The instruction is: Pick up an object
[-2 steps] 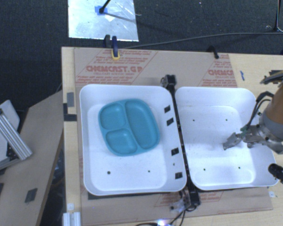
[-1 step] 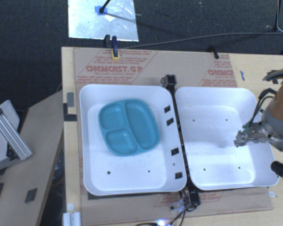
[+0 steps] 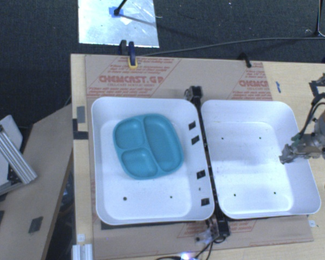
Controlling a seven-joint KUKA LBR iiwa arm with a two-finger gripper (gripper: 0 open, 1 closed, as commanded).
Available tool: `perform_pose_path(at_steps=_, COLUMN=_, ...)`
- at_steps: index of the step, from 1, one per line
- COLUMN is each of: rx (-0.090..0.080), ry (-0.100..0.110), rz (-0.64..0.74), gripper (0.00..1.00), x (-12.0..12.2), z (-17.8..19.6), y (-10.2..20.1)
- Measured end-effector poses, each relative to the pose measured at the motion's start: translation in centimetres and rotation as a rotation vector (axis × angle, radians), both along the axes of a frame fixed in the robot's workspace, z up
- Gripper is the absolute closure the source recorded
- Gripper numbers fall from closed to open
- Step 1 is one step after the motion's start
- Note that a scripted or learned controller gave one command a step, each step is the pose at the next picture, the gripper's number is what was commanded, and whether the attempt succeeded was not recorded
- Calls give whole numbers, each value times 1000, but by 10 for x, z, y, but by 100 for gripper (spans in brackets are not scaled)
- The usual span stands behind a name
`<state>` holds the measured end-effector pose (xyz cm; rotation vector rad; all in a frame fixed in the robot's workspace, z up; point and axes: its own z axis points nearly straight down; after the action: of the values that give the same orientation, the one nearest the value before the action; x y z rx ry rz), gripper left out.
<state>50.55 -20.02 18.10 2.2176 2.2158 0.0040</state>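
A teal divided plate [image 3: 148, 145] is lying in the left white bin [image 3: 114, 210], sitting a little above the bin's middle and turned slightly askew. It is showing three compartments: one long section along its right side and two smaller ones stacked on its left. Nothing is touching it, and the bin floor around it is showing a few small dark dots.

The right white bin [image 3: 260, 199] is sitting just beside the left one, the two rims meeting along a dark seam with small black clips [image 3: 195, 140] spaced down it. Both bins are resting on a brown sheet with red printing [image 3: 130, 79], which is covering the wooden worktop [image 3: 59, 145].

The gripper [image 3: 286, 155] is reaching in from the right and hanging over the right edge of the right bin, well apart from the plate. Its metal tip is pointing left toward the bin's middle. The view here is small and blurred, so whether the jaws are apart or together cannot be told; nothing is visibly sitting between them, as far as can be made out.

Beyond the worktop, a shiny square sheet [image 3: 118, 15] is lying on the dark floor, and a blue-and-yellow clamp [image 3: 131, 54] is gripping the far edge of the brown sheet.
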Motion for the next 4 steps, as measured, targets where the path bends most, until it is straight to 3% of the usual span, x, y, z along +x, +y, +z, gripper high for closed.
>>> perform_pose_path(at_steps=1, rx=0, ry=0, rz=5, gripper=100, x=2, z=39, y=-1)
perform_pose_path(at_steps=3, rx=5, ry=2, rz=12, gripper=100, x=45, z=57, y=109)
perform_pose_path(at_steps=4, rx=5, ry=5, rz=11, gripper=100, x=57, z=47, y=169)
